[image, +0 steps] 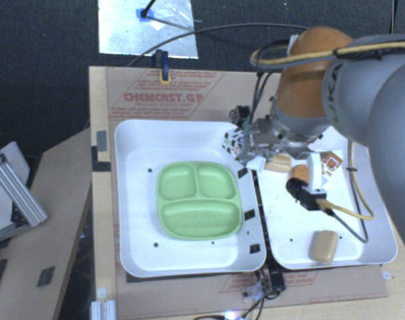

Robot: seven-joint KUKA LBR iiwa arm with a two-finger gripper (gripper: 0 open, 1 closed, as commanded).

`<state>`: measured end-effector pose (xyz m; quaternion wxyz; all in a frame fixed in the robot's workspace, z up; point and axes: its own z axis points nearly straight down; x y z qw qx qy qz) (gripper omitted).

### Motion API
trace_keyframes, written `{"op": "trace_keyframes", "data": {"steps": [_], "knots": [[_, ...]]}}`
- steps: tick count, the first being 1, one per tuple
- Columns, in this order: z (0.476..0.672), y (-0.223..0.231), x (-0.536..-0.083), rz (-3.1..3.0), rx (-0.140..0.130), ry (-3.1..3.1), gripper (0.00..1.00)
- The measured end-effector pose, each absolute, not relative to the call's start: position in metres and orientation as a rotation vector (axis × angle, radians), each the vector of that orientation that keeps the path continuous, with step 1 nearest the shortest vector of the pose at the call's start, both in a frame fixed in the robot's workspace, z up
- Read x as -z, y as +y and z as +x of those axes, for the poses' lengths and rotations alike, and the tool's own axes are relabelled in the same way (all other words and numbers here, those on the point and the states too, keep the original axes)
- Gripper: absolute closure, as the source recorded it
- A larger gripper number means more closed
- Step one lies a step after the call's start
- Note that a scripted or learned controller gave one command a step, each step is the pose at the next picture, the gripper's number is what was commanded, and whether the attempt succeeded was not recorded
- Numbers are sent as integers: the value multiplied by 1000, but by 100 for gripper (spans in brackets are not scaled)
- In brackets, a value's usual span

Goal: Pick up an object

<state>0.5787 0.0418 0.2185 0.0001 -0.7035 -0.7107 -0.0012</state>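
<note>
Objects — a tan block [323, 246] near-right and small pieces [278, 163] far — lay unlifted in the right bin [382, 245], while the gripper [250, 147] hung over the bins' far divide — its jaw state I could not tell.

A: Setting? Robotics lab test cell.

B: Evidence: grey arm [362, 79] with orange band over two white bins [139, 199], surface [189, 89] lined with cardboard printed "CHEMCAST GP".

A: Also loose cables [342, 212], aluminium extrusion [15, 192] at left, dark carpet [42, 59], foil sheet [145, 19].
</note>
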Motion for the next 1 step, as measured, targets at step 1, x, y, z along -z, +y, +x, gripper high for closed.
{"op": "trace_keyframes", "data": {"steps": [1], "knots": [[601, 89, -215, -2211, 6, -2232, 100]]}}
